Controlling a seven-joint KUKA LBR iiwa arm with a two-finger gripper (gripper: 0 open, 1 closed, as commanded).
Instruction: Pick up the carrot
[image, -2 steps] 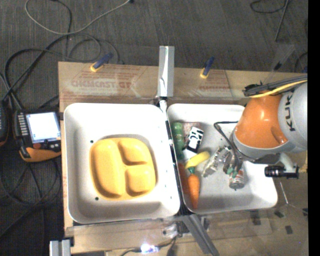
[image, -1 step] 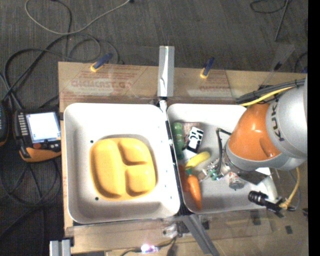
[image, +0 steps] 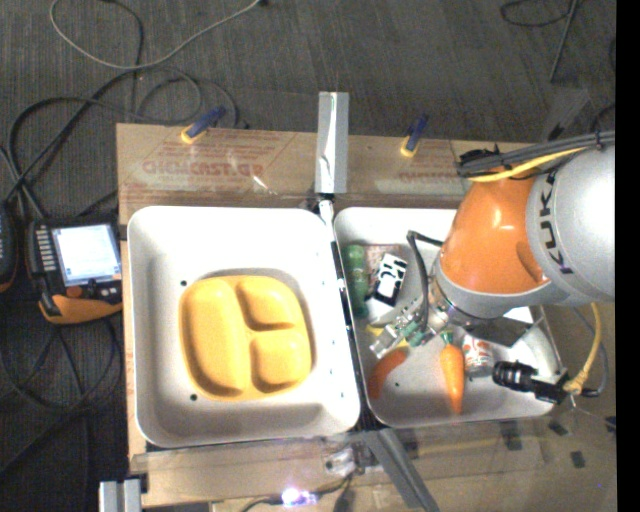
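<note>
A: Item one, the carrot (image: 453, 377)?
B: It lay in the right bin (image: 520, 400), just right of and below the end effector (image: 408, 330), long axis near vertical, thick end up, tip pointing to the bin's near wall.

A: End effector state?
B: Could not tell; fingers obscured by clutter.

A: Other entries?
B: Yellow tray (image: 246, 333) in the left bin (image: 160, 400), well left of it.
</note>
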